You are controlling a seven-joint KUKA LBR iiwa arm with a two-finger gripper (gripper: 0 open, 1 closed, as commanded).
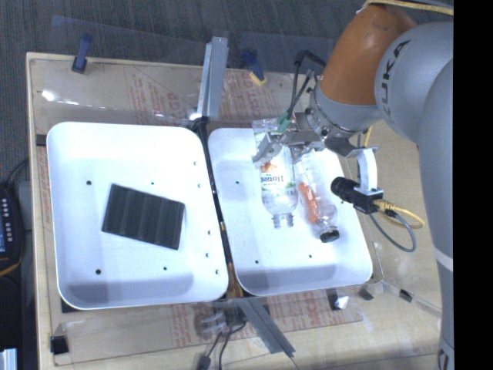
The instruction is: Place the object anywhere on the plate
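1. I see the arm [400,60] reaching in from the right, its hand [286,139] low over the far end of the right bin [254,268].
2. I cannot tell whether the hand is apart or together (the wrist hides it).
3. Two clear plastic bottles lie in the right bin: one with a white label [279,190] just below the hand, one with an orange label [314,200] beside it.
4. The dark ridged plate [144,216] lies flat in the left bin [69,153], well apart from both bottles.

Claw [271,146] over bottles [279,191] (right bin [239,230]); dark plate [144,216] left.
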